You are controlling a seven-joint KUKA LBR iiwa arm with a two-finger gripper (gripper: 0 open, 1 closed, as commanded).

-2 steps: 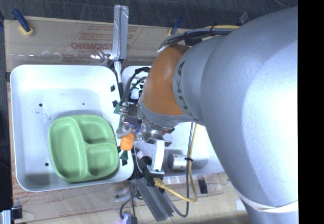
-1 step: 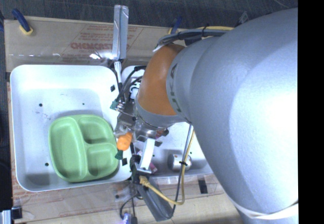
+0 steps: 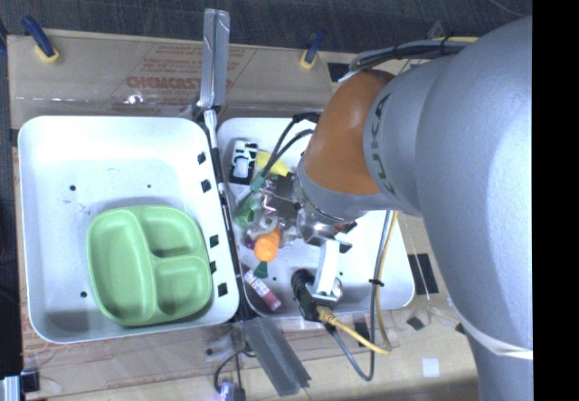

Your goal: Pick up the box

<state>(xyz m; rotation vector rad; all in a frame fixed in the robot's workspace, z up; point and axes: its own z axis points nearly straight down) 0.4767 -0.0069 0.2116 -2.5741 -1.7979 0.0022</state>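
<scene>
A small white and black box (image 3: 242,160) lies near the far left corner of the right bin (image 3: 398,295). A yellow thing (image 3: 277,165) sits just right of it, partly hidden by cables. My gripper (image 3: 275,209) hangs low over the left half of that bin, a little nearer the camera than the box, among green pieces (image 3: 247,206) and right above an orange ball (image 3: 266,248). The wrist and the orange band hide most of the bin's middle.
The left bin (image 3: 54,164) holds a green divided plate (image 3: 149,263). A dark red and white tube (image 3: 261,291) lies at the right bin's near left corner. A grey post (image 3: 213,60) stands between the bins at the back. Cables trail over the front rim.
</scene>
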